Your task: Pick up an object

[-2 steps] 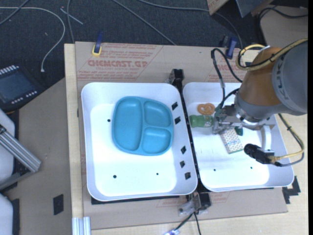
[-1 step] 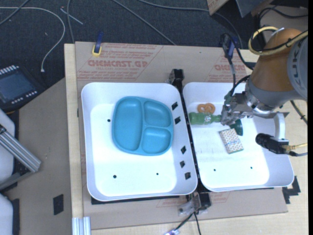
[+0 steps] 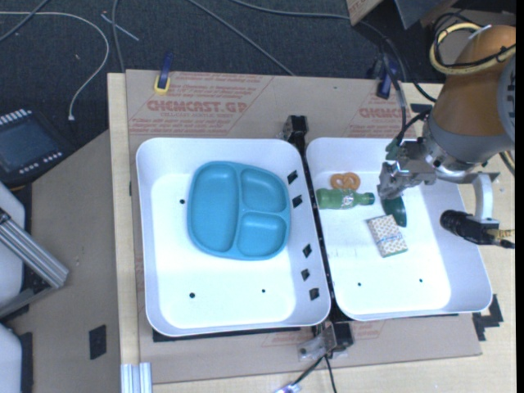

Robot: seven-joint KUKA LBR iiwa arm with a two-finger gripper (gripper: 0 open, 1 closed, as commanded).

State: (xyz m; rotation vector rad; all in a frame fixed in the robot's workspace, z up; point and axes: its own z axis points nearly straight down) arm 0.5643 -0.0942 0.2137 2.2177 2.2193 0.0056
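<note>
From the camera view above the surface, you see the arm reaching in from the right over the right bin [image 3: 458, 297], with the pincer [image 3: 395, 193] low among three small things: a green bottle [image 3: 344, 199] lying on its side, an orange pretzel-shaped piece [image 3: 345, 181] just beyond it, and a small patterned packet [image 3: 386, 236] nearer the front. A teal shape [image 3: 399, 212] shows right under the pincer tip, though you cannot tell what it is, nor whether the pincer is released or clenched on anything. To do this step well, settle on one target and centre over it before descending; the bottle looks the likeliest, and I judge it wants a grip across its narrow body, not along its length. It lies just to the left of the pincer, its cap end nearest the tip, close to touching. The packet sits just below and slightly left, flat and harder to get under. The left bin [image 3: 164, 293] holds a blue divided plate [image 3: 237, 211], well apart from the pincer.
</note>
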